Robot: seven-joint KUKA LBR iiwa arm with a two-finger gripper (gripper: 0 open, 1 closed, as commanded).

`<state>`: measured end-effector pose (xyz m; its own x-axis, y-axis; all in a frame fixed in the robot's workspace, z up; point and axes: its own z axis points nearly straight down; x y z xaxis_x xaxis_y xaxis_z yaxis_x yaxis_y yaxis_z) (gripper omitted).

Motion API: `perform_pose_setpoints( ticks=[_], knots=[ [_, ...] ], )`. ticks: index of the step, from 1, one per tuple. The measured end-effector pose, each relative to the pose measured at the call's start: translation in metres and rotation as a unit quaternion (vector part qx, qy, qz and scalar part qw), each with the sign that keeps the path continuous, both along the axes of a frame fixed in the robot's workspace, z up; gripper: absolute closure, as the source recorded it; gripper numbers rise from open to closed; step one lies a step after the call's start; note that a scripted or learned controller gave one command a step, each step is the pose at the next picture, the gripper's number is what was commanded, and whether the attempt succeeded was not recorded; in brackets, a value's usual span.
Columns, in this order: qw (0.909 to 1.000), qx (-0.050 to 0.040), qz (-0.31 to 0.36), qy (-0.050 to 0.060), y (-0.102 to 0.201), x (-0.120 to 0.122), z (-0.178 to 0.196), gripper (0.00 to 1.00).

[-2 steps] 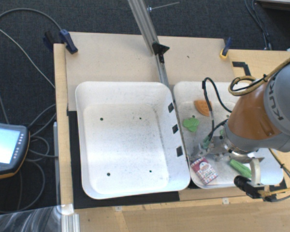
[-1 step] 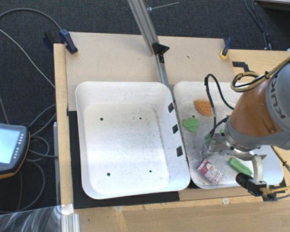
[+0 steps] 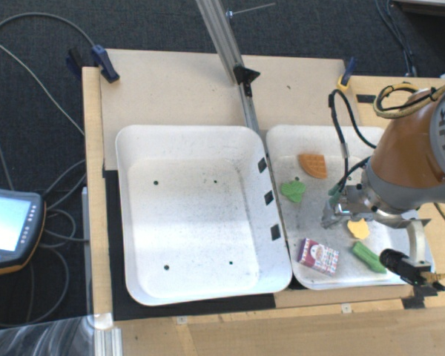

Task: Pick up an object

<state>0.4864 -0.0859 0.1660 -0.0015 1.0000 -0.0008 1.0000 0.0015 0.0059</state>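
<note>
**Robot arm hangs low over cluttered right bin**

Seen from above, a handheld control pendant [image 3: 7, 228] with a lit screen lies on the dark carpet at the far left, its cables looping across the floor. Beside it stands the pale wooden bench [image 3: 170, 87], blue clamps at its back corners. The left bin [image 3: 133, 154], white and shallow, takes up the bench's middle, its floor speckled with dark marks. A slanted metal pole [image 3: 222, 39] runs down from the top edge and ends between the two bins.

The right bin [image 3: 282, 136] holds the objects. Going rightward: a green leaf-shaped piece [image 3: 294, 191] lies near the bin's left wall, with a small pink-and-white packet [image 3: 318, 256] nearer the front rim. An orange wedge-shaped piece [image 3: 313, 165] sits toward the back. Just right of centre, the gripper [image 3: 337, 212] is down over the bin floor, apart from the green piece and the packet; whether it is spread or pressed together cannot be told from this angle, and nothing shows within its grasp. A yellow piece [image 3: 359, 229] lies just beside it, partly under the wrist, and a green stick-shaped piece [image 3: 368, 256] rests near the front rim. The arm [image 3: 408, 154], orange-banded above grey, fills the right side, black cables trailing over it.
</note>
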Motion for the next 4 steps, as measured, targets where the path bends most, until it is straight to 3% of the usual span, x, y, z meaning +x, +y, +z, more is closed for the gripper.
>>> perform_pose_setpoints(
  ticks=[1, 4],
  knots=[
    [1.0, 0.0, 0.0, -0.001, 0.0, 0.002, 0.051, 1.0],
    [1.0, 0.0016, 0.003, 0.002, 0.145, 0.084, 0.045, 1.0]
  ],
)
